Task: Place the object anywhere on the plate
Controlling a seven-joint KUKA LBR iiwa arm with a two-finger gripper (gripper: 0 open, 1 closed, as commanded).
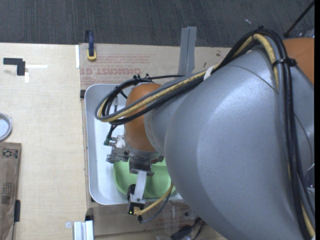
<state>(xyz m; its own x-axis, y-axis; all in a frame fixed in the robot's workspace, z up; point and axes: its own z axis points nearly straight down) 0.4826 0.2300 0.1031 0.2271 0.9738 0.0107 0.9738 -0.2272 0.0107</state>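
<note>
A light green plate (pixel 121 178) lies in the near part of the left white bin (pixel 95 134); the arm covers most of it. The grey arm with its orange band (pixel 137 116) reaches down over the bin, and the wrist stands right above the plate. My gripper (pixel 131 170) is hidden beneath the wrist housing, so its state is not visible. No object to place shows; anything under the wrist is covered.
The big grey arm body (pixel 235 149) covers the right half of the view and the right bin. Yellow and black cables (pixel 150 91) loop over the wrist. A blue-and-yellow clamp (pixel 90 46) sits on the brown cardboard behind the bin. Pale bench surface (pixel 40 124) lies to the left.
</note>
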